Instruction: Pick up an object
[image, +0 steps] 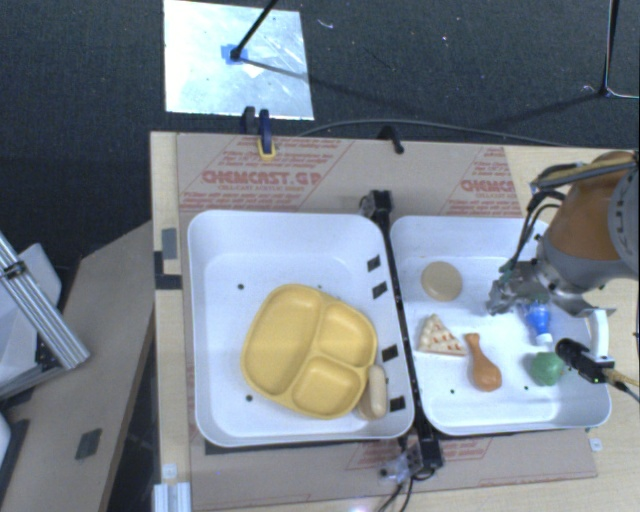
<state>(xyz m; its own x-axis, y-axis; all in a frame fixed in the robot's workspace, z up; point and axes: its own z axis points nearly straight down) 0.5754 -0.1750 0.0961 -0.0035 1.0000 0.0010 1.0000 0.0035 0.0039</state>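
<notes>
Gripper (512, 297) hovered over right bin (500, 415) nr blue object (539, 320); finger state indiscernible. Recommended: centre before descent.

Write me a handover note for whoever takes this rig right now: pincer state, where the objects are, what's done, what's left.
Pincer: low over the right bin, near its right side; nothing visibly held.
Right bin: round cracker, pizza slice, drumstick, blue item, green item.
Left bin: yellow divided tray, bread roll at its right edge.
Done: arm in position.
Left: grasp and lift an object; the blue item is nearest.
</notes>
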